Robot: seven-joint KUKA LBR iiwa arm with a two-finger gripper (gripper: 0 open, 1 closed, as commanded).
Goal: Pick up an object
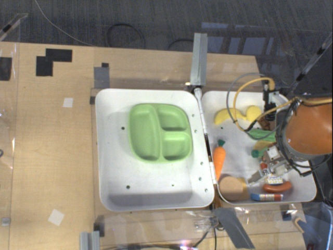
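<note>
Overhead view of the table. The gripper (270,166) is lowered into the right bin (229,199) among toy foods: carrot (218,160), banana (229,115), sausage (276,187) and a brown bread-like piece (232,185). Whether it is wide or narrow cannot be told. The left bin (112,155) holds a green divided plate (158,132). Judged progress: nothing visibly lifted; grasp and lift remain.

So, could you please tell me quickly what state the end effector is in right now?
End effector: low in the right bin among the toy food; open or shut cannot be told.
</note>
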